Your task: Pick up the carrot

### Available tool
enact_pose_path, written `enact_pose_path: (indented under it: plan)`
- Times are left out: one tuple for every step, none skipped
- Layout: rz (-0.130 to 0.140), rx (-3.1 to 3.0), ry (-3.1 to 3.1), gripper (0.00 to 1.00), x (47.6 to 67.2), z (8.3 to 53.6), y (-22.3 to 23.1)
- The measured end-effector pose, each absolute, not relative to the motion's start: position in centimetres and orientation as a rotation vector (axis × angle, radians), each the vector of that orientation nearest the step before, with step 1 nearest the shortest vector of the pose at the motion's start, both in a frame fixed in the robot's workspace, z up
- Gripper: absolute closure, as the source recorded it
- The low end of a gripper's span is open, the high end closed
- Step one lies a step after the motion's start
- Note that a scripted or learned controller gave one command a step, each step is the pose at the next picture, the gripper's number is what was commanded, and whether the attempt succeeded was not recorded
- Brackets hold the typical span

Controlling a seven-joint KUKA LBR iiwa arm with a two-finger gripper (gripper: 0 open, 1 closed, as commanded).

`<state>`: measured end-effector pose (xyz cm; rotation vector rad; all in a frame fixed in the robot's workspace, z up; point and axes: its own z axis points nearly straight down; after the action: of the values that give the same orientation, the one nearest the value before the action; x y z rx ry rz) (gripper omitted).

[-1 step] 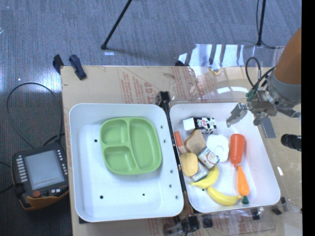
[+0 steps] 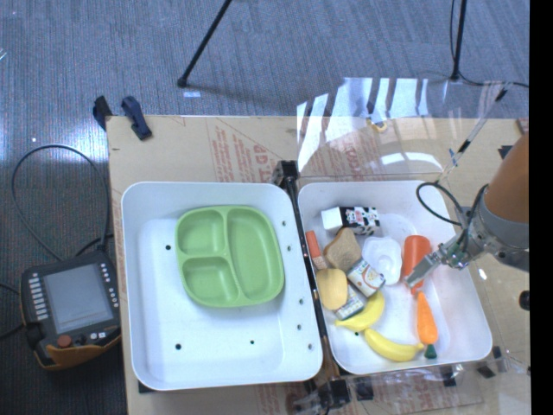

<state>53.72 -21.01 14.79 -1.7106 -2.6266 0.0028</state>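
The carrot (image 2: 426,321) lies in the right bin (image 2: 471,314), near that bin's right wall and toward its front edge, its orange body running roughly front to back with the green stem end pointing at the front. The gripper (image 2: 418,273) reaches in from the right and hangs over the bin just behind the carrot's thick end, beside an orange cup-like object (image 2: 416,251); whether it is clenched or released cannot be told from this angle, and nothing is seen between its tips. To the carrot's left lie two bananas (image 2: 380,327), one curving along the front of the bin and one angled toward the centre. Further left are a yellowish potato-like piece (image 2: 331,288), a slice of bread (image 2: 343,249), a small carton (image 2: 367,276) and a black-and-white milk box (image 2: 359,219) near the back. The left bin (image 2: 155,335) holds a green divided plate (image 2: 231,254), set toward its back half. Both bins sit side by side on the cardboard-covered counter (image 2: 207,150).
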Motion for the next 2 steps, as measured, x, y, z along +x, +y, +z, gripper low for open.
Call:
enact_pose_path:
  plan:
    - [0.001, -1.628, -2.672, 0.00, 47.3, 8.3, -16.7]
    - [-0.003, -1.091, -2.946, 0.00, 47.6, 8.7, -21.2]
